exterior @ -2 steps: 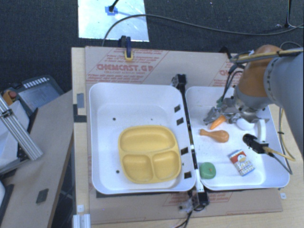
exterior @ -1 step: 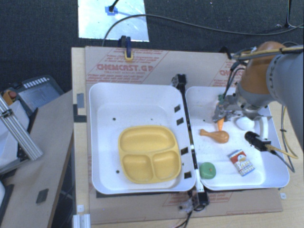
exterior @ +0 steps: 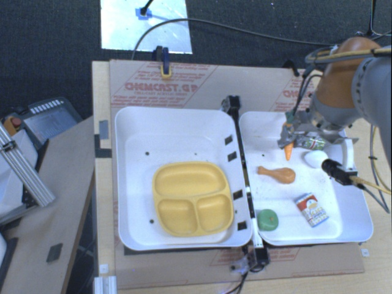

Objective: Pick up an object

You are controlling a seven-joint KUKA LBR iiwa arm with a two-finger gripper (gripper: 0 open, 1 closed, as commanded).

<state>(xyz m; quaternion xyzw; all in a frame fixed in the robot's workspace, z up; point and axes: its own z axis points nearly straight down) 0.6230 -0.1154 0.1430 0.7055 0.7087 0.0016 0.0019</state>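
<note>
My gripper (exterior: 288, 137) hangs over the back part of the right bin (exterior: 355, 228), reached in from the right. A small orange carrot (exterior: 288, 151) shows directly at its tip, touching or just below it; whether it is gripped is unclear. Just right of the gripper lies a small can or bottle (exterior: 310, 143), with a white egg (exterior: 315, 158) in front of it. A tan drumstick (exterior: 278, 174) lies mid-bin. A green round piece (exterior: 267, 219) sits at the front left corner. A red and white box (exterior: 311, 209) lies front right.
The left bin (exterior: 135, 164) holds a yellow divided plate (exterior: 192, 198). A black divider (exterior: 241, 164) with clips runs between the bins. Cables trail off the arm at the right edge, over the right bin's rim.
</note>
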